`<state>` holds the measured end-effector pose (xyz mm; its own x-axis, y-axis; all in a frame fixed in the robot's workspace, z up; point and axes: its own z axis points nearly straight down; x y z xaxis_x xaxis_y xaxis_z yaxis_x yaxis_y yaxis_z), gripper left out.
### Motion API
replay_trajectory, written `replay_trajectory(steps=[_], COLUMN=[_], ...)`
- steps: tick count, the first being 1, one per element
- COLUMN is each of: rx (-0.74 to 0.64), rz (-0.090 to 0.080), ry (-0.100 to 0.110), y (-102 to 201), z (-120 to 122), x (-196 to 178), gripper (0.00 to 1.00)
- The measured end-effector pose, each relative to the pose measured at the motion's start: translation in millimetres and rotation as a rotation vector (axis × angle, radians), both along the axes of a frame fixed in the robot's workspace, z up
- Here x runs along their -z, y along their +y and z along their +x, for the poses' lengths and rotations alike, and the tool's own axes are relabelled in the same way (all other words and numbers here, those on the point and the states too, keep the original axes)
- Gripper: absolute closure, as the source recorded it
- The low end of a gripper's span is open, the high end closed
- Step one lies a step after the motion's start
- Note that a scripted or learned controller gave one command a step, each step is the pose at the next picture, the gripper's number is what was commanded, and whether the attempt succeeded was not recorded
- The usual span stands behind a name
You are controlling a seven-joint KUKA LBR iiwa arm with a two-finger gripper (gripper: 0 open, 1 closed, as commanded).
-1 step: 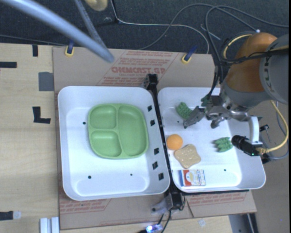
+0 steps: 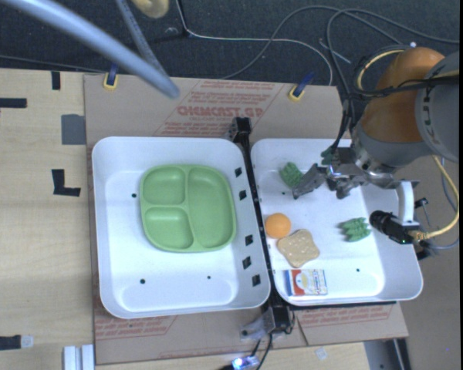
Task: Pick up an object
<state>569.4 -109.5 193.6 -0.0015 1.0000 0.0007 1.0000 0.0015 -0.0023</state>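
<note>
The left bin (image 2: 116,230) holds a green divided plate (image 2: 188,208). In the right bin (image 2: 386,280) lie a toast slice (image 2: 298,247), orange ball (image 2: 277,225) and two green pieces (image 2: 291,174) (image 2: 356,229). The tool (image 2: 318,179) hovers there, fingers spread, gripping nothing.

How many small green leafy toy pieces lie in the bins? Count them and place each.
2. One small green leafy toy piece lies near the right bin's upper left, beside the gripper; the other lies toward its right side. The arm may hide more.
</note>
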Motion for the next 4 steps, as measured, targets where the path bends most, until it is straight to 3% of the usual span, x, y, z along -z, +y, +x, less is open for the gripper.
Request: replay_trajectory(steps=[2,3,4], rx=[0.0,0.0,0.0], rz=[0.0,-0.001,-0.003], ry=[0.004,-0.002,-0.004], y=[4,5,5], z=[-8,-8,-7], x=[106,108,98], gripper=[0.0,0.0,1.0])
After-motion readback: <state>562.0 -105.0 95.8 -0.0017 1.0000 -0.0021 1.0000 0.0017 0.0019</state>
